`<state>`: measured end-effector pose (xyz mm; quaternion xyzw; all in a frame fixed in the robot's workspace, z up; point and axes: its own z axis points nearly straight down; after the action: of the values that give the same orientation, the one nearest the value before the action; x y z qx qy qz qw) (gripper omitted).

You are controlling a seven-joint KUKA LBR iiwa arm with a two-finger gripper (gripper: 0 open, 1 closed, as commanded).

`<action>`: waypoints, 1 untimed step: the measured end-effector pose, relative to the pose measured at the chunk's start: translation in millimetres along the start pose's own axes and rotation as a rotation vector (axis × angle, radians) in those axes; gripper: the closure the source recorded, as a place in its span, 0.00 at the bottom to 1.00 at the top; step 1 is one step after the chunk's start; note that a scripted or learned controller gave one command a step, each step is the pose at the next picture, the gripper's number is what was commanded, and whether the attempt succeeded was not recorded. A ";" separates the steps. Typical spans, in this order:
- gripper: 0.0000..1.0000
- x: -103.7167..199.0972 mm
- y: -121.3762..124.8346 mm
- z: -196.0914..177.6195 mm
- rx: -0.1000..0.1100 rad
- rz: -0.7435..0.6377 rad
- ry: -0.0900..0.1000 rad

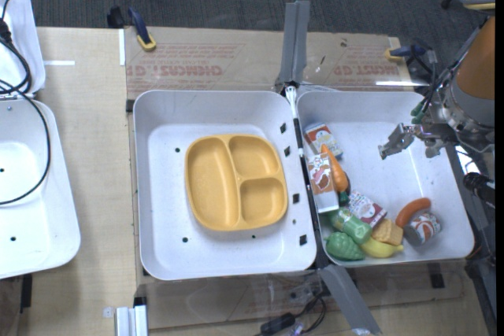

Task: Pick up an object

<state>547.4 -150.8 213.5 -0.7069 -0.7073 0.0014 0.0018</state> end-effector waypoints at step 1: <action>0.00 51.2 -24.6 120.7 -0.006 0.026 0.000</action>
<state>522.2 -99.6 92.9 -0.7160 -0.6981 -0.0005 -0.0003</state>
